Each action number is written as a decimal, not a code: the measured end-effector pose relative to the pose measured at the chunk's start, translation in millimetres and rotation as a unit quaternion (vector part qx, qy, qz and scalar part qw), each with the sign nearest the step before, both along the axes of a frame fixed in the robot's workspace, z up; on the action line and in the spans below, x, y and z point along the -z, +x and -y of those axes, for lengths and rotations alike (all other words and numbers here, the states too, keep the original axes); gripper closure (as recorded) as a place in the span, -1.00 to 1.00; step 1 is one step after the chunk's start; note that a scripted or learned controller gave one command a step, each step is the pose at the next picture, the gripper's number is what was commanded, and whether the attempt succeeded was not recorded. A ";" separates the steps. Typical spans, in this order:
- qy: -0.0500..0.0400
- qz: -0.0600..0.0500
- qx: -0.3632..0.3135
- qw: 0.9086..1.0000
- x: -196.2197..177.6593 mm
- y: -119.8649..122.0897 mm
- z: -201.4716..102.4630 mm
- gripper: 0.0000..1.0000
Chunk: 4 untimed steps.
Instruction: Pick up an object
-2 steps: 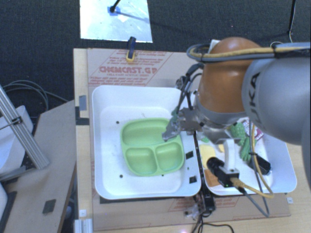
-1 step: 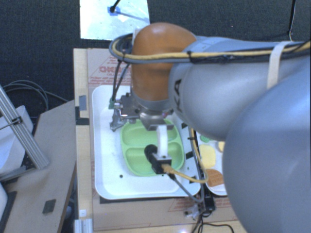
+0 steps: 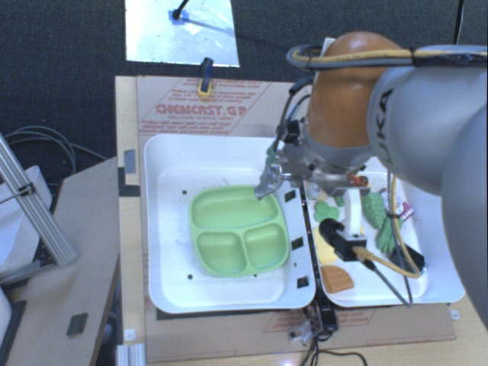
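1. A dark, carpet-like floor lies behind the bench [image 3: 126, 120]. On the floor at the top rests a shiny square metal sheet [image 3: 181, 20].
2. A flat cardboard sheet [image 3: 206, 109] with red print covers the bench top, and a small yellow-and-black clamp [image 3: 205, 78] sits at its far edge.
3. The two bins are smooth white plastic with rounded corners. The left bin [image 3: 164, 227] and the right bin [image 3: 441, 282] touch along a dark seam.
4. A pale green tray [image 3: 229, 219] lies flat in the left bin, toward the seam. It is glossy and rounded, with one long compartment and two smaller ones.
5. The grey arm [image 3: 435, 120], with its rounded orange band [image 3: 347, 90], reaches in from the right.
6. The metal gripper [image 3: 268, 181] hangs over the tray's far right corner, right at the rim. Whether the claw is spread or pressed together cannot be told, nor whether it touches the tray.
7. The right bin holds a leafy green piece [image 3: 377, 210], a small green lump [image 3: 328, 208], a yellow piece [image 3: 328, 252] and an orange wedge [image 3: 338, 280], partly hidden by the arm.
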State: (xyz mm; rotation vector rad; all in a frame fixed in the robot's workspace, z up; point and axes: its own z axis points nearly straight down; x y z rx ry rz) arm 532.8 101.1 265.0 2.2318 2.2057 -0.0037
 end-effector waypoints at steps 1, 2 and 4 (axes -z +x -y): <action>0.002 0.001 -0.009 1.000 -10.5 -0.3 -8.8 1.00; 0.001 0.000 -0.002 1.000 27.8 28.5 87.5 1.00; 0.002 -0.001 -0.009 1.000 148.8 17.5 188.6 1.00</action>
